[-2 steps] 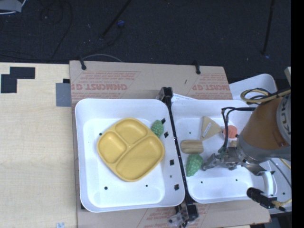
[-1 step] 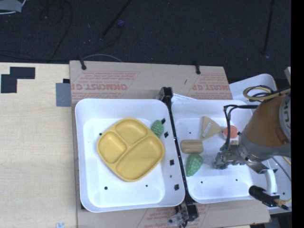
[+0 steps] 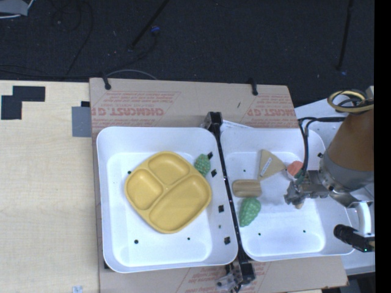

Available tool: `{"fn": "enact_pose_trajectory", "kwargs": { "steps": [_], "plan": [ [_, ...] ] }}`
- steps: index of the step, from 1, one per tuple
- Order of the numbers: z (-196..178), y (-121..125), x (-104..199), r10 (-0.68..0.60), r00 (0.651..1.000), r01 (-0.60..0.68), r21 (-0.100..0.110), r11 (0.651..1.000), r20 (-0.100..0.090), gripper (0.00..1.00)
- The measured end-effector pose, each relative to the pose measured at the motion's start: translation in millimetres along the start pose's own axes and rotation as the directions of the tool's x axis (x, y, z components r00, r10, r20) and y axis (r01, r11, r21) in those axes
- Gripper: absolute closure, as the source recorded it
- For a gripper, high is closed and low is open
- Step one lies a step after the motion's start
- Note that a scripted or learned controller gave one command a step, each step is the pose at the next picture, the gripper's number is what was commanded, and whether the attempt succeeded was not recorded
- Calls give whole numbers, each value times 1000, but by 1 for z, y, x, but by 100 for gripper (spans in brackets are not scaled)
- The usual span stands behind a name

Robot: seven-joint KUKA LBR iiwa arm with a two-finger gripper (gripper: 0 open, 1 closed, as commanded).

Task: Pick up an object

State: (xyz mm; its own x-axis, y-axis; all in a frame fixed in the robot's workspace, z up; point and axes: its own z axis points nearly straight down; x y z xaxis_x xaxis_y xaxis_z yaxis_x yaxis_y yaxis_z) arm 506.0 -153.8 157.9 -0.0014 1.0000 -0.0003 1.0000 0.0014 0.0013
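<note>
Nearest the camera edge, the bottom rims of the two white bins sit on a brown cardboard sheet (image 3: 269,105) over a pale wooden bench (image 3: 43,182). Left bin (image 3: 116,237) holds a yellow divided plate (image 3: 168,191), tilted diagonally, three compartments, nothing in them. Small green bumpy piece (image 3: 202,163) just beside the plate's upper right edge, near the divider between bins. Right bin (image 3: 287,240): green bumpy lump (image 3: 249,211) near the divider, touching or just under a tan cylinder block (image 3: 247,188). Further up, a tan wedge (image 3: 269,163), apart from the cylinder. Orange-red thing (image 3: 295,168) just right of the wedge, partly hidden by the arm. Gripper (image 3: 295,196) is low over the right side of the right bin, below the orange-red thing, right of the cylinder with a clear gap. Jaw state: cannot tell, dark blurry hardware, nothing seen held. Arm (image 3: 354,145) enters from the right, orange band above grey wrist. Far back, dark floor with cables (image 3: 153,26).
</note>
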Motion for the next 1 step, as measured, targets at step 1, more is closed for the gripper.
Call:
{"fn": "enact_pose_trajectory", "kwargs": {
  "steps": [1],
  "plan": [
    [-62,1,-6,0,1000,0,-2,1000,1,100]
  ]
}}
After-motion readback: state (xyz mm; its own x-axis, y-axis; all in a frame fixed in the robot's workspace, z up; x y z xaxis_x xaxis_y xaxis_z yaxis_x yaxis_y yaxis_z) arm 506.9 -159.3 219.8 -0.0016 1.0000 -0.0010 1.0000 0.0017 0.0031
